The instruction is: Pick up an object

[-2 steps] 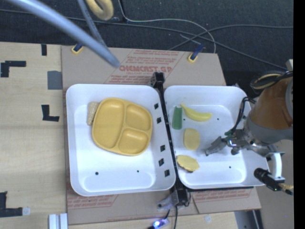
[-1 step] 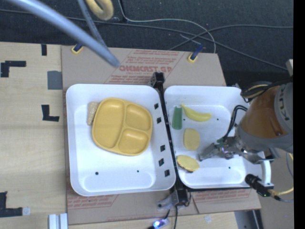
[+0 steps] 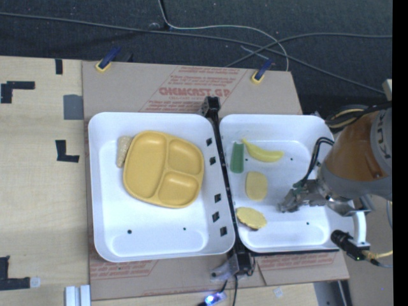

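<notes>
In the right bin, nearest, lies a yellow chip at the left. My pincer sits low over the bin floor, right of the pieces — whether it is clenched or released I cannot tell, and nothing shows between its tips. Farther in are a pale yellow slab, a green stick and a banana. The left bin holds a yellow tray — a tan sponge at its left edge.
</notes>
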Controlling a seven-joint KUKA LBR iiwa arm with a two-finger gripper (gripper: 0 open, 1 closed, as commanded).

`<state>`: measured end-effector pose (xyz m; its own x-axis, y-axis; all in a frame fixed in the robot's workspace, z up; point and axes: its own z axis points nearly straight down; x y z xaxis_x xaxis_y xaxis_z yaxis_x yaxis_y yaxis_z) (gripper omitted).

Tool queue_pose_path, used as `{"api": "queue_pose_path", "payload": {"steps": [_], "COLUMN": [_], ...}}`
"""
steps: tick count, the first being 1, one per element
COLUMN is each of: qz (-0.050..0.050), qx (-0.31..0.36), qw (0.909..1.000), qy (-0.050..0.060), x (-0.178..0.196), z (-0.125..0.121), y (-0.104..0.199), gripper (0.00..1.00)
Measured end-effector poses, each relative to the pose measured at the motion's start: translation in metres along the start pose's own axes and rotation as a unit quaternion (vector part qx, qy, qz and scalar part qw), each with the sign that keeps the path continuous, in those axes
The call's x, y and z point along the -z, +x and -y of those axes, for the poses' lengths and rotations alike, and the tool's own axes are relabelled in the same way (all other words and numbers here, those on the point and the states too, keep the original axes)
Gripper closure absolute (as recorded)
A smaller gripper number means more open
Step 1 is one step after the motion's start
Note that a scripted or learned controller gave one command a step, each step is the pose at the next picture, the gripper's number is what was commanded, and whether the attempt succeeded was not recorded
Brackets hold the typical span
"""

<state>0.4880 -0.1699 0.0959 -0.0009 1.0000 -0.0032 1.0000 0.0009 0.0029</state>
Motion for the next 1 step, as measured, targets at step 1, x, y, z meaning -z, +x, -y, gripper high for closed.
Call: {"api": "queue_pose_path", "payload": {"steps": [1], "qz": [-0.001], "qx": [0.000], "qw": [1.0000], "qy": [-0.001], "x": [0.0626], "z": [0.0007], "y": [0.0006], "gripper": [1.00]}}
